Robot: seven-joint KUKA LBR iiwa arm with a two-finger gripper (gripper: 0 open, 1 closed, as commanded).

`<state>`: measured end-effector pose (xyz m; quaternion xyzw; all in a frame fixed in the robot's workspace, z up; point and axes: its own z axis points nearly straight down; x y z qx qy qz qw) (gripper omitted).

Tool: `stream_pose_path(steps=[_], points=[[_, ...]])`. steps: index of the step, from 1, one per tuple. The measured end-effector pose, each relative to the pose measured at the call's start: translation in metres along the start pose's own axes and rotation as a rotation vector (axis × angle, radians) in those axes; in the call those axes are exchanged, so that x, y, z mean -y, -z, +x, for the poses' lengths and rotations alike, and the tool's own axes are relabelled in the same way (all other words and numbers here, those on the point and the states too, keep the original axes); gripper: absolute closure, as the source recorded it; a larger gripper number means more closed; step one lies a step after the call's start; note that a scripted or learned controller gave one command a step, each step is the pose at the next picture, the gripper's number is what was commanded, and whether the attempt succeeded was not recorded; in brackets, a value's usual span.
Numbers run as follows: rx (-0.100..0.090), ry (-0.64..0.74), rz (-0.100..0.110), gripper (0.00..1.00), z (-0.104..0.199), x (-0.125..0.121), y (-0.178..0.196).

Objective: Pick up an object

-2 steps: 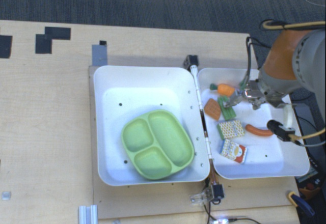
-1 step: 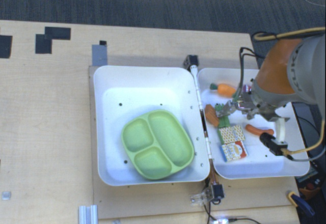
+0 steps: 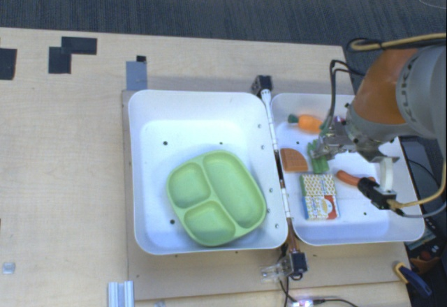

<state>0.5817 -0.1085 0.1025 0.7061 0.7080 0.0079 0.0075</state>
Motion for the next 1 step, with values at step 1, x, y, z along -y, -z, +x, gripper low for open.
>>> stream_pose_path(steps=[1], points=[[0.0,0.002,0.019,1.0,0.0523,0.0676,0.0986]])
